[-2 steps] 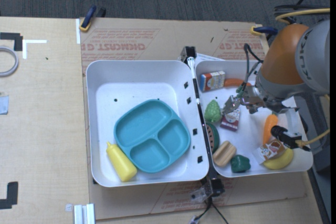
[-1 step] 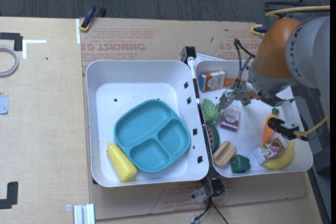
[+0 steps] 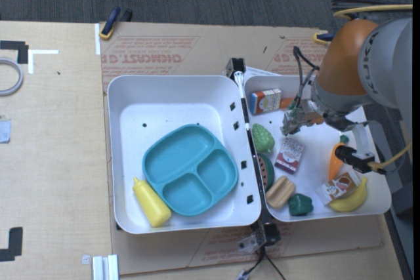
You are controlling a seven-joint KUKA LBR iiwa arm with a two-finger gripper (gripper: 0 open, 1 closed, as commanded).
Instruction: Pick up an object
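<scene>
Two white bins sit side by side on the worktop, and the right bin (image 3: 315,216) carries everything worth picking: a small carton (image 3: 266,101) near its far edge, a green leafy piece (image 3: 263,138) by the dividing wall, a red-and-white packet (image 3: 289,155) lying flat in the middle, a bread roll (image 3: 281,191) and a dark green lump (image 3: 300,204) toward the near edge, a banana (image 3: 350,197) in the near right corner. The left bin (image 3: 125,141) holds a blue divided plate (image 3: 190,169) and a yellow bottle (image 3: 151,201).

The gripper (image 3: 293,122) hangs low just beyond the packet's far edge, so the packet looks like the likely target. Whether the fingers (image 3: 288,127) are spread or closed I cannot tell; they blur against the wrist cabling, and nothing shows between them.

To do this well, I judge the fingers should drop straight down astride the packet's narrower span. A flat packet gives little to pinch, so they must reach the bin floor before closing. The leafy piece sits near, so the approach should stay clear of it.

The arm (image 3: 367,69) enters over the worktop's right edge, orange band above the wrist, tool pointed down into the bin.
</scene>
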